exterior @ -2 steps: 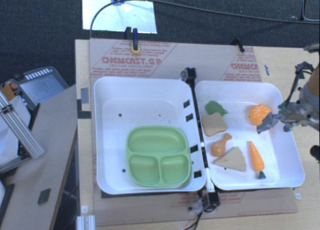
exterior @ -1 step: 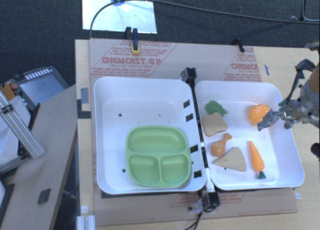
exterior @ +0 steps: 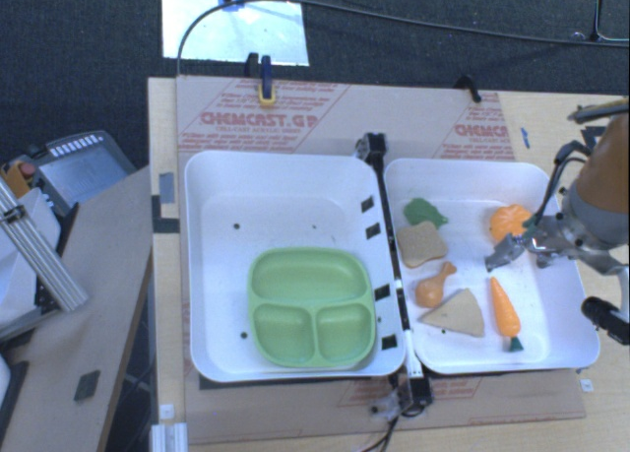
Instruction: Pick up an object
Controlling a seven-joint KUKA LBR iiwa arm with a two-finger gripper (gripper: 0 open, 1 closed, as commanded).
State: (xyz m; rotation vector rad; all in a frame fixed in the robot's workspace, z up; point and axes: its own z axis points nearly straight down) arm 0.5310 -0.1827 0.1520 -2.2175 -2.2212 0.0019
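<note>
The jaws (exterior: 504,253) hang over the right bin (exterior: 566,342); whether they are apart or together I cannot tell. An orange fruit (exterior: 509,221) lies just beside them, a carrot (exterior: 505,310) just below, bread slice (exterior: 421,243) and green leaf (exterior: 423,212) farther left.

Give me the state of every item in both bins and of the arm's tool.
Green divided plate: upright in left bin.
Green leaf: flat, right bin.
Bread slice: flat.
Drumstick: lying.
Wedge slice: flat.
Carrot: lying.
Orange: resting beside end effector.
</note>
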